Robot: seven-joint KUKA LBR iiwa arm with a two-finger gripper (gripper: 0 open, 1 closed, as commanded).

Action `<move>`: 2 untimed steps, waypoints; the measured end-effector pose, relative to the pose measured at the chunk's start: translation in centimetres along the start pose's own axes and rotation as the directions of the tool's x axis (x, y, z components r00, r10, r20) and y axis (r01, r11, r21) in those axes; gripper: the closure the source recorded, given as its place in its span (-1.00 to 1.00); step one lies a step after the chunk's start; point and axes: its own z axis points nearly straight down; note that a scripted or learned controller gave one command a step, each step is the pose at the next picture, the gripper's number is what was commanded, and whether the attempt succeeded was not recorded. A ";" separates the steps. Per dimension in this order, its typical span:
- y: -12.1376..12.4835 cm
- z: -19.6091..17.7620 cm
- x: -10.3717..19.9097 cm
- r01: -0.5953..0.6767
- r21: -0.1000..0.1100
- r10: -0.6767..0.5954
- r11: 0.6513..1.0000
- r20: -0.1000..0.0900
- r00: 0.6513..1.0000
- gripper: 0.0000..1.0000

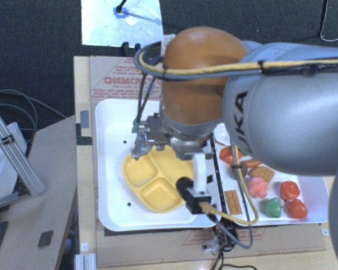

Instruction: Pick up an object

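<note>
my arm (293, 111) reaches in from the right as a thick grey link, bends at an orange band (200, 75), and points its wrist steeply down over the left white bin (110, 167). my gripper (141, 147) hangs low at the left side of the wrist, right at the far left rim of a yellow divided plate (152, 187). my own wrist hides much of it, so i cannot tell how far it is open or whether it has hold of anything. the yellow plate lies flat in the middle of the left bin, its compartments facing up, partly tucked under my wrist on its right side.

the right white bin (318, 198) sits just beside the left one, mostly under my arm. at its near side i see two red toy tomatoes (289, 190) close together, a green toy (272, 207) just left of them, a pink toy (257, 188), and a tan cracker-like piece (232, 201) near the dividing edge. both bins rest on printed cardboard (115, 77).
</note>
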 end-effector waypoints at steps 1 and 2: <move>0.6 2.7 -11.5 -0.016 0.000 0.016 1.000 0.004 1.000 -1.00; 0.0 -8.7 -5.2 0.005 -0.015 -0.005 1.000 -0.006 1.000 -1.00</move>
